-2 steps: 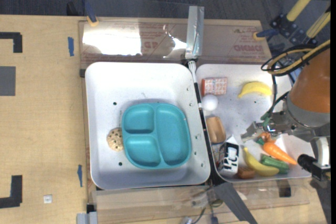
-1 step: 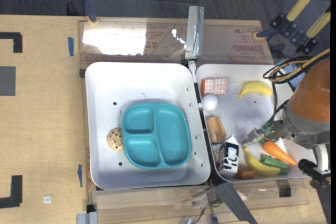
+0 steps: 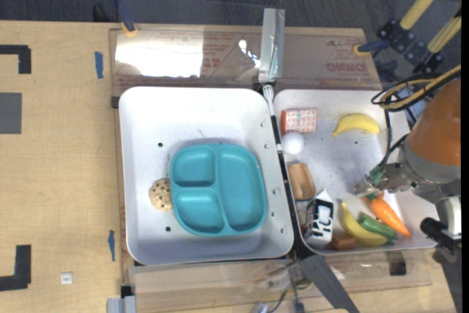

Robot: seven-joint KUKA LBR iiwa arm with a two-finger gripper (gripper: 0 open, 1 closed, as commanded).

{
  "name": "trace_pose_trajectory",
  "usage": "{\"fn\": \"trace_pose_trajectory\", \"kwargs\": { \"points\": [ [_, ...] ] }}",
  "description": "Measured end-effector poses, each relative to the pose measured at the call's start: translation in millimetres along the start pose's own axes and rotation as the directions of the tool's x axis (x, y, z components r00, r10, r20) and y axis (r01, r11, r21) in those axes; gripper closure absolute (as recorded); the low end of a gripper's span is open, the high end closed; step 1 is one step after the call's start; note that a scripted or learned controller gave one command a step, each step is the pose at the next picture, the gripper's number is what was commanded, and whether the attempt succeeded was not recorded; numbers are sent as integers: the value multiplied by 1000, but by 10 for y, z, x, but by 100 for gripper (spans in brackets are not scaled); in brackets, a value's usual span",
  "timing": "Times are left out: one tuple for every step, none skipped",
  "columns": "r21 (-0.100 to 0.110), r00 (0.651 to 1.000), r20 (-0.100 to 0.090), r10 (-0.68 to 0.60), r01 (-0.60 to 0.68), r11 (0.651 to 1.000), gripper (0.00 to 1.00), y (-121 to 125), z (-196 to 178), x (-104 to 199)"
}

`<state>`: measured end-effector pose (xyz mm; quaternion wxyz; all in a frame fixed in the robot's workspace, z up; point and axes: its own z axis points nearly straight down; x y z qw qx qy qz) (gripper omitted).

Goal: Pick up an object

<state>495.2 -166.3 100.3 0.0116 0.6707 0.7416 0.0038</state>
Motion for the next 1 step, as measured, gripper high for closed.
{"fn": "trace_pose_trajectory", "kwargs": {
  "points": [
    [19,999,-15,-32,32,999,100,203,-840,902]
  ]
}}
